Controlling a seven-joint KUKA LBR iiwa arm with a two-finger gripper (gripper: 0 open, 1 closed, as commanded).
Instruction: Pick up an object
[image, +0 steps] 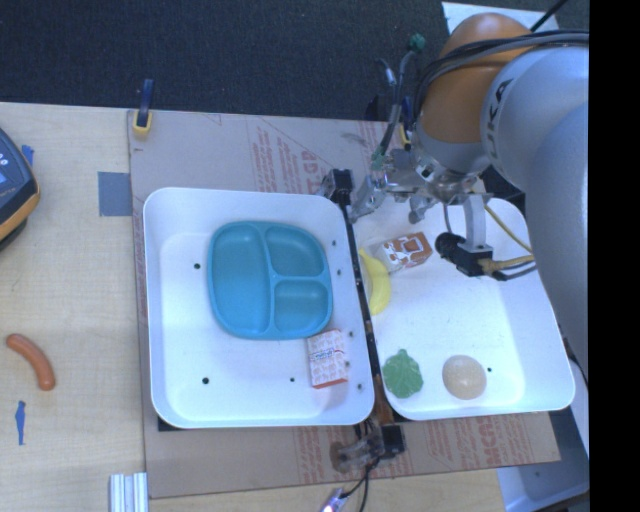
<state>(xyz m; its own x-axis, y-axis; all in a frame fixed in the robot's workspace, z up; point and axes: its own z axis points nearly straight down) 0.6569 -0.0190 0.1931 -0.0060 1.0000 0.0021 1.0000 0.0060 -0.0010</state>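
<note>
My gripper (392, 208) hangs over the far left corner of the right bin (520, 330), under the grey and orange wrist. Its two metal fingers stand apart, open, with nothing between them. Just below it a brown and white packet (405, 250) lies on the bin floor, apart from the fingertips. A yellow banana (377, 283) rests against the bin's left wall. A green leafy piece (403, 373) and a beige ball (464, 377) sit near the front edge.
The left bin (170, 330) holds a blue divided plate (270, 278) and a small red and white packet (327, 358). An orange sausage (32, 360) lies on the bench at the left. A black cable fitting (462, 253) hangs beside the wrist.
</note>
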